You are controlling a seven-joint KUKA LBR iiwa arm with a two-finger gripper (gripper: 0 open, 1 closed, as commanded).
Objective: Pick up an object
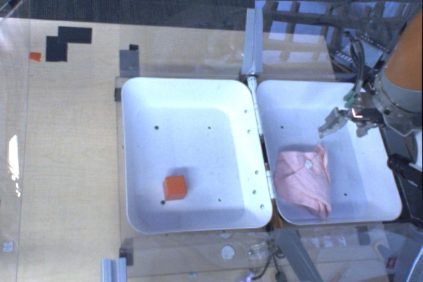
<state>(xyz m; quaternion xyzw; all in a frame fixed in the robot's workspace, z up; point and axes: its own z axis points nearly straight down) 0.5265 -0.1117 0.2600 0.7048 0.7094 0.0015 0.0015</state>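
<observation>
Gripper (344, 121) was seen over right bin (370, 99), fingers spread with nothing between, pink cloth (305, 179) lay crumpled below it, orange block (175, 187) was left in left bin (192, 99).

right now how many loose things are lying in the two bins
2. An orange block lies in the left bin, toward its near left corner. A pink cloth lies crumpled in the right bin, at its near left side. Something small could be hidden under the cloth.

An orange block (175, 187) lies in a white bin (139, 142); a plain pink cloth (305, 179) lies in the other white bin (370, 208).
</observation>
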